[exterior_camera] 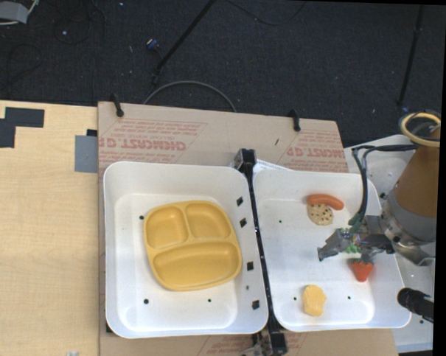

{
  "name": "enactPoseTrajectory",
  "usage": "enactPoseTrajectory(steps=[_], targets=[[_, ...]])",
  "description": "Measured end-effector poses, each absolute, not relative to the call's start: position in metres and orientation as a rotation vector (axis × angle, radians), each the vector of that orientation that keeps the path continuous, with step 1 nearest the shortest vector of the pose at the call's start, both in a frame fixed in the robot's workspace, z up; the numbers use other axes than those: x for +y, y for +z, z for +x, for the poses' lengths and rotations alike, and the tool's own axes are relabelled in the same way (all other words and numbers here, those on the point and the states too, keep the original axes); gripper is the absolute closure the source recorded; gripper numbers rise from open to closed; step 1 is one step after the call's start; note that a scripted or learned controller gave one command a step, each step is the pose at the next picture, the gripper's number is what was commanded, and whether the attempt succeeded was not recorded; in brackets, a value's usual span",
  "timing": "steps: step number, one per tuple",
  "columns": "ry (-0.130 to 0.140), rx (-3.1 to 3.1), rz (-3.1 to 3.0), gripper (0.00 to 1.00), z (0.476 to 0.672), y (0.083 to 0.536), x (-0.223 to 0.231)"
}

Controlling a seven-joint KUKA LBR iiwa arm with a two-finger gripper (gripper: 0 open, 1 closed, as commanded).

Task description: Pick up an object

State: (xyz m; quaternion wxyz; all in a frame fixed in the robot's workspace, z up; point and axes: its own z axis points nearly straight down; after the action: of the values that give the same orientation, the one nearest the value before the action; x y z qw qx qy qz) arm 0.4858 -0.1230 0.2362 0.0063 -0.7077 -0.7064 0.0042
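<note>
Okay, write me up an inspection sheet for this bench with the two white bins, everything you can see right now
Surface: bench bears a left bin and a right bin, side by side on a cardboard sheet.
Job's things: in the right bin, a sausage touching a cookie, a yellow lump, and a red piece under the gripper.
Clutter: a yellow divided tray in the left bin.
Grippers: gripper low over the right bin's right side; finger state unclear.
Cables: a black cable arches over the right bin to the arm.
Surroundings: dark carpet behind, wooden board to the left.
</note>
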Motion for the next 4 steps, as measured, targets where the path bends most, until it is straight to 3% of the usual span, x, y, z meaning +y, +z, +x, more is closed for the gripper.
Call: enactPoseTrajectory(steps=[1,4], targets=[[0.003,-2.219,-2.218,0.0,0.488,0.242,-0.123],[0.006,-2.215,-2.217,0.0,0.485,0.107,-0.129]])
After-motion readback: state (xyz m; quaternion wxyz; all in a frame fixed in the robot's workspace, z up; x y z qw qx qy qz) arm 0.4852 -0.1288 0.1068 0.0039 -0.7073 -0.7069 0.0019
